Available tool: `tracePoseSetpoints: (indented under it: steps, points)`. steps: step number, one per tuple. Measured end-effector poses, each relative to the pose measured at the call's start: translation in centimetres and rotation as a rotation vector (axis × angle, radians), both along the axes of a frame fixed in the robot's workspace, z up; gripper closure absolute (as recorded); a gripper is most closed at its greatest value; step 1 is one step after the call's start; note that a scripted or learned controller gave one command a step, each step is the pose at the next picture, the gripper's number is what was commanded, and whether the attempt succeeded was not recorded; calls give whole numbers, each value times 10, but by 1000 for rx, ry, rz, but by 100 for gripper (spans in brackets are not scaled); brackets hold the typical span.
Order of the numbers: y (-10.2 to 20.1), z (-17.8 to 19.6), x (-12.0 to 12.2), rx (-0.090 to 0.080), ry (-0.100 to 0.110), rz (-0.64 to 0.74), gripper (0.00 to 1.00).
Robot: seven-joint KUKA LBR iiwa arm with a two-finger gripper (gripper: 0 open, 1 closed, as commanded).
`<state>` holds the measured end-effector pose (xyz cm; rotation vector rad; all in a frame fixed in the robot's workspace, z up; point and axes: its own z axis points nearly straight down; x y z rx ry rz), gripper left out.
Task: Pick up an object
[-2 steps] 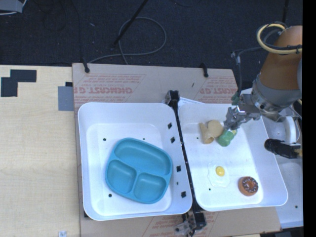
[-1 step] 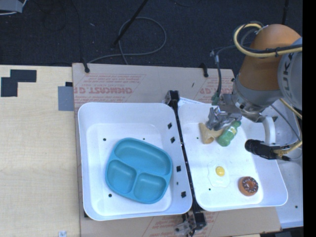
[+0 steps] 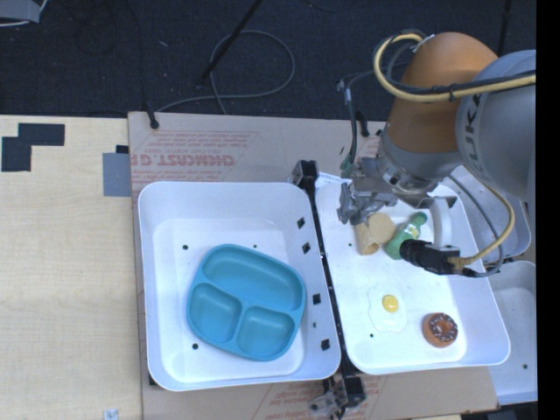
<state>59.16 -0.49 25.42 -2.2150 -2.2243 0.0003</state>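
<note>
The tan toy piece (image 3: 374, 233) lies in the right bin (image 3: 490, 357) just beside a green bottle (image 3: 408, 234), directly under the gripper (image 3: 360, 206), whose state I cannot tell, so a straight, centred descent seems wisest, while mirrored red cardboard lettering (image 3: 188, 158) beyond stays illegible.

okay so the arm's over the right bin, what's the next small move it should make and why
Probably a short straight descent. The end effector sits at the right bin's upper-left, right above a tan piece with a green bottle touching it. Nothing shows between its fingers, so it likely has to go lower before closing.
</note>
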Motion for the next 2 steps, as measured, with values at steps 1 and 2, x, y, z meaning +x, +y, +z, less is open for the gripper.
tracePoseSetpoints:
  steps: [1, 2]
  points:
    - [54, -11, 17, -1, 0, -1, 100]
    - [100, -33, 19, -2, 3, -1, 100]
